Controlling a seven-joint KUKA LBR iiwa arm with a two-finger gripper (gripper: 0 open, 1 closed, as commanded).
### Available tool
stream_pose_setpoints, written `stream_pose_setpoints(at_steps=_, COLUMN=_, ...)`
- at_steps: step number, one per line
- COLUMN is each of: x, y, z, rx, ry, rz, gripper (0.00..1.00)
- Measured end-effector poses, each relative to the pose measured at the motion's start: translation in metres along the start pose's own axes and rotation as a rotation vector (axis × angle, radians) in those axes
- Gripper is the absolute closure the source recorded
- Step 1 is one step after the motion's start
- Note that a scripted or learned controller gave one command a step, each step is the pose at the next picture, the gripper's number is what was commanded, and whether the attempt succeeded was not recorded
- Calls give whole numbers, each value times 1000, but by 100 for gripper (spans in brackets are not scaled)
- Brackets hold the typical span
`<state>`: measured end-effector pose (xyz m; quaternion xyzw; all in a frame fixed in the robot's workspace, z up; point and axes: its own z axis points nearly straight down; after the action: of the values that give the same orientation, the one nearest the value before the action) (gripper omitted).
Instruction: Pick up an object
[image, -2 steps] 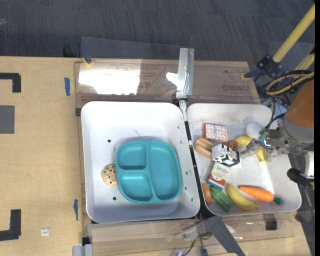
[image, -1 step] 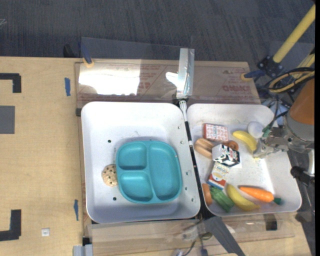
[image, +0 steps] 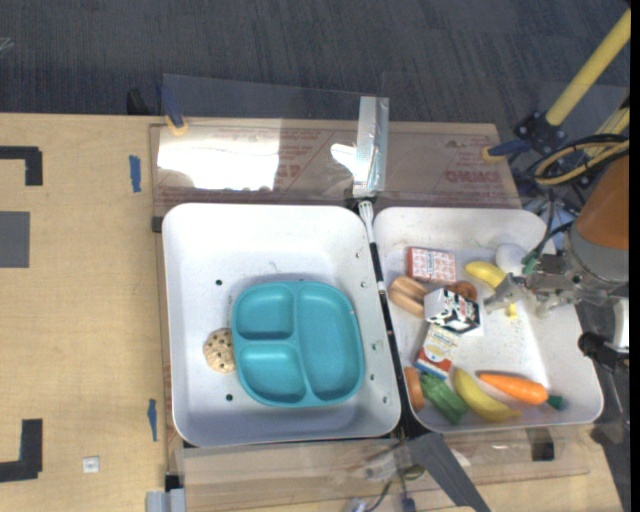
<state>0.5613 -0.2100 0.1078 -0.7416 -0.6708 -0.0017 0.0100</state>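
Observation:
The right bin (image: 565, 350) holds several toy foods. A red-and-white box (image: 432, 264) lies next to a small yellow piece (image: 484, 273) and a tan bun (image: 407, 293). Lower down are a black-and-white object (image: 455, 312), a small carton (image: 438, 350), a banana (image: 478, 393), a carrot (image: 513, 388) and a green vegetable (image: 442, 397). My gripper (image: 527, 293) hovers over the right bin's upper right part, just right of the yellow piece. It is open, with nothing between its fingers.
The left bin (image: 190, 300) carries a teal divided plate (image: 296, 342) with a cookie (image: 218, 350) at its left. A clear panel (image: 260, 150) stands behind the bins. The grey arm with its orange band (image: 610, 205) enters from the right.

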Motion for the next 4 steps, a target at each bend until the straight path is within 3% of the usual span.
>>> stream_pose_setpoints(at_steps=1, x=9, y=8, z=20, rx=-15, ry=-6, rz=-17, gripper=0)
stream_pose_setpoints(at_steps=2, x=7, y=9, z=13, rx=-19, ry=-14, rz=-18, gripper=100)
stream_pose_setpoints(at_steps=3, x=32, y=13, z=-13, rx=-11, ry=-18, rz=-152, gripper=100)
stream_pose_setpoints(at_steps=4, x=93, y=15, z=-60, rx=-13, ry=-16, rz=-191, gripper=100)
